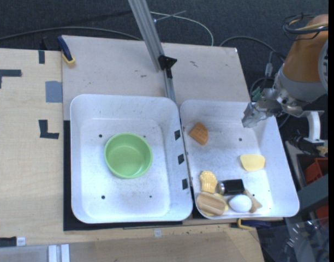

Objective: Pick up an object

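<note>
Objects for picking lie in the right bin below my claw, which hangs over that bin's upper right corner. I cannot tell how my claw stands from this angle, and nothing shows in its grasp.

Nearest to me, below and a little to one side, is a pale yellow piece lying alone on bare floor; I judge it the easiest target, since nothing crowds it. About as close, off to the other side, an orange-brown wedge also sits by itself near the wall between the bins.

Further down, at the bin's near edge, things bunch up: a yellow ribbed piece, a black block, a white egg and a tan bread-like disc touch or nearly touch. Reaching in there risks nudging neighbours, so I would likely leave that cluster.

Farthest from me, in the left bin, a green bowl sits upright and alone. Beyond it lies the bench.
</note>
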Motion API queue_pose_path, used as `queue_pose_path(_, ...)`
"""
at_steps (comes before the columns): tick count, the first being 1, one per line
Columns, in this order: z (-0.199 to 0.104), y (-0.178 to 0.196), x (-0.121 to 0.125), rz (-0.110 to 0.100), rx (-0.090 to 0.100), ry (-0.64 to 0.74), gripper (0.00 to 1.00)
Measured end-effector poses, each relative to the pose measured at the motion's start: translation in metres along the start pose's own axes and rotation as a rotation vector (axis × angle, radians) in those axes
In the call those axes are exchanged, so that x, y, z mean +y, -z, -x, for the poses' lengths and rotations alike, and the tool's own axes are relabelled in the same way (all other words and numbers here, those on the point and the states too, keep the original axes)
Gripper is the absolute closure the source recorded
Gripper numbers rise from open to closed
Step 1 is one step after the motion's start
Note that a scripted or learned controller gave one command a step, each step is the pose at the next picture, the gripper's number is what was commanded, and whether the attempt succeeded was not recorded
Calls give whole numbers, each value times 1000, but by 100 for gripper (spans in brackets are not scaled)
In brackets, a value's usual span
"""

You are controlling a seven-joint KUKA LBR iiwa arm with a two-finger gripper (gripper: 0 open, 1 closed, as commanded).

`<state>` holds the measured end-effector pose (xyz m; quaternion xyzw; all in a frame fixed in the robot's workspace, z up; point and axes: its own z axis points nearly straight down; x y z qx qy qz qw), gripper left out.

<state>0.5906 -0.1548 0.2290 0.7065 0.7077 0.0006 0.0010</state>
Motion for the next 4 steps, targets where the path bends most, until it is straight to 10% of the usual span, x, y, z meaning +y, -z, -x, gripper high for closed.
queue_pose_path(4, -227, -12, -19, -6, 1, 6, 100)
